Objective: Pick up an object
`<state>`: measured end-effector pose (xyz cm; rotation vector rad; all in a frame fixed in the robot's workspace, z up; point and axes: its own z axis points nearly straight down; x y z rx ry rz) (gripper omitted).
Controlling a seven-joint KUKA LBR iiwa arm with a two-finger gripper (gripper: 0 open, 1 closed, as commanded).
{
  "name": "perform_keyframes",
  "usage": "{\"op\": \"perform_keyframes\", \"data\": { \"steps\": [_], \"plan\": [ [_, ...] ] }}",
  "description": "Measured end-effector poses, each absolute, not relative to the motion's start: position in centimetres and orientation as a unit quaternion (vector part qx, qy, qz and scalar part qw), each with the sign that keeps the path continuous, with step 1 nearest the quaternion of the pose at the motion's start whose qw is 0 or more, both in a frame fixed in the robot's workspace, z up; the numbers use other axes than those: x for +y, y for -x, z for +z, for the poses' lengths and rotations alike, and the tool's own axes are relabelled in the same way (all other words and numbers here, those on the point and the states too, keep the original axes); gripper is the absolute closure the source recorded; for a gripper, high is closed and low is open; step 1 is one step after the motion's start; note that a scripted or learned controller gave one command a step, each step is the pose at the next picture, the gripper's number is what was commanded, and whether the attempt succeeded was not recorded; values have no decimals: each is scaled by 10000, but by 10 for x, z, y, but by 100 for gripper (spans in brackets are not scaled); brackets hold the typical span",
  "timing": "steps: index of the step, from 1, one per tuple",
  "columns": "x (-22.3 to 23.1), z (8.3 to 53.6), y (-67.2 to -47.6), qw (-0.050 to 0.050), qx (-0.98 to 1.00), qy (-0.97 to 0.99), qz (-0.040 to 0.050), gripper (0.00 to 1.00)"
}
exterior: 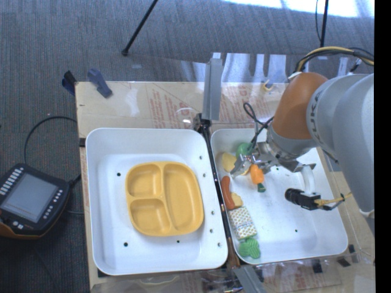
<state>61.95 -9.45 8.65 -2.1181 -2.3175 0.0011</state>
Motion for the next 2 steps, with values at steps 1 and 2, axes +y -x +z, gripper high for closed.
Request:
{"op": "perform_keyframes", "data": {
  "steps": [1, 2],
  "plan": [
    [-133, 87, -628, 6, -7385, 6743, 7, 0],
    [-131, 96, -629, 16, -7390, 6737, 1, 100]
  ]
}}
